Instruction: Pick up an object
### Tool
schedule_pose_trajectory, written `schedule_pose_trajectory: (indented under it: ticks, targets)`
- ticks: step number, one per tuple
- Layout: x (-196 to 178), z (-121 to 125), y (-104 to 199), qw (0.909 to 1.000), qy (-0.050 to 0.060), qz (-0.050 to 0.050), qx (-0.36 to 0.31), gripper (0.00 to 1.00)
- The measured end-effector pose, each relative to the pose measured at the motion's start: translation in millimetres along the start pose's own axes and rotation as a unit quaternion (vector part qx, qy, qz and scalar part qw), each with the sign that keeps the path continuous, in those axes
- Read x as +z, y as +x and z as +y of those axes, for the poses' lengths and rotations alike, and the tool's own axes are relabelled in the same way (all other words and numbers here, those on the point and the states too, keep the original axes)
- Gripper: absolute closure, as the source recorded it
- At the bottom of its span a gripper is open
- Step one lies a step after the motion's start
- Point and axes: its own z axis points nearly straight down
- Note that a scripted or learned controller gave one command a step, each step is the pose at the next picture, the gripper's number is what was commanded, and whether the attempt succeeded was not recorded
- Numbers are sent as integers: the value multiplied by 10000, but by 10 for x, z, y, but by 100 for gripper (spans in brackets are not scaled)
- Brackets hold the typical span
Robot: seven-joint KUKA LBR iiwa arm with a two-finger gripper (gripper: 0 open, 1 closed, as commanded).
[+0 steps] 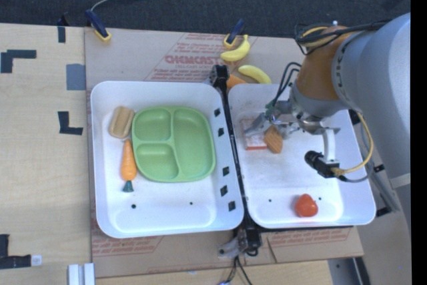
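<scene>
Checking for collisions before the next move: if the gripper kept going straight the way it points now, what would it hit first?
Most likely the tan bread-like piece right at the gripper tip, then the right bin floor under it. Depth is hard to judge from this slanted view.

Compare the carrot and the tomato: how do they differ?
The carrot is long, thin and orange with a dark green tip; the tomato is round and red. The carrot lies in the left bin, right beside the green tray; the tomato sits in the right bin, alone near its front edge. Both rest on the bin floor, away from the gripper.
</scene>
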Motion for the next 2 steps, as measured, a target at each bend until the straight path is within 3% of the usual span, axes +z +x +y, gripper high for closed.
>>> schedule_pose_trajectory:
  ticks: [1,2]
  targets:
    - [11,24,5,10000,32,9,-4,0]
    - [24,259,56,10000,53,-5,-5,0]
